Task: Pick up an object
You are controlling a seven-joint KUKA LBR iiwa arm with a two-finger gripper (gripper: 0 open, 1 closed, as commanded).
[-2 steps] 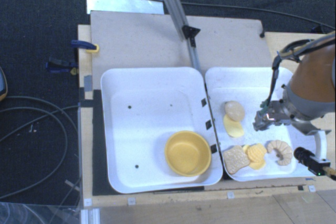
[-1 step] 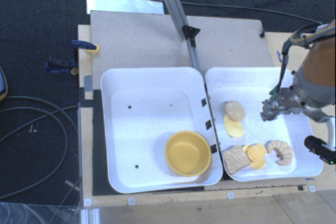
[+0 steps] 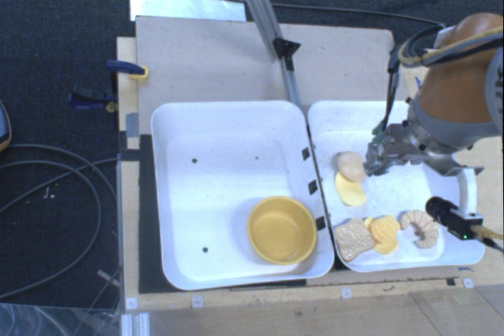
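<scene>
Right now I see my gripper point(image 3: 376, 161) in the right bin point(image 3: 346, 116), the pale round piece point(image 3: 350, 165) just left of it; finger spread unreadable.

Blue clamp point(image 3: 94, 99) at bench edge, cables point(image 3: 47, 193) on dark floor

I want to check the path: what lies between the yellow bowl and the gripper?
In the camera view, from the yellow bowl toward the gripper come the two bins' adjoining rims, then a flat yellow piece and a beige rounded piece.
</scene>
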